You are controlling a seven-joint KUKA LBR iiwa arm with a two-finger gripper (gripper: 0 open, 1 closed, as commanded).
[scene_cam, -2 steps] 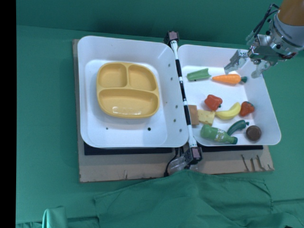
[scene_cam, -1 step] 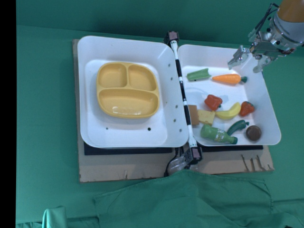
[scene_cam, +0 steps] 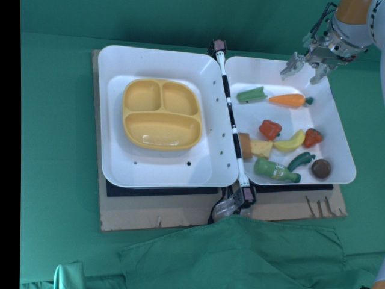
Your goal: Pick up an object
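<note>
Counter (scene_cam: 60, 131): covered in green cloth; a cardboard sheet (scene_cam: 162, 217) is laid under two white bins set side by side.

Left bin (scene_cam: 114, 71): one yellow divided plate (scene_cam: 161, 114) is held here, three compartments, lying flat near the middle.

Right bin (scene_cam: 337, 131): toy foods are held here.
- Far row: a green pod (scene_cam: 251, 94) at left and a carrot (scene_cam: 290, 100) just to its right, both lying flat.
- Middle: a red pepper (scene_cam: 269, 129); a banana (scene_cam: 290, 142) just to its right; a strawberry (scene_cam: 311, 138) touching the banana's right tip.
- Left wall: a brown-and-yellow wedge, taken to be cheese (scene_cam: 253, 147), is placed beside the divider.
- Near row: a green bottle (scene_cam: 274, 170) on its side; a small dark green vegetable (scene_cam: 300, 160) above its right end; a brown round piece (scene_cam: 320, 168) at the near right corner.

Divider (scene_cam: 231, 114): a black-and-white rod is seen between the bins, running from far to near.

Arm (scene_cam: 359, 5): grey with an orange band, entering from the far right.

End effector (scene_cam: 307, 67): positioned above the far right corner of the right bin, over its rim; the fingers are spread apart and nothing is seen between them. The carrot is the nearest item, lying apart from it on the near side.
</note>
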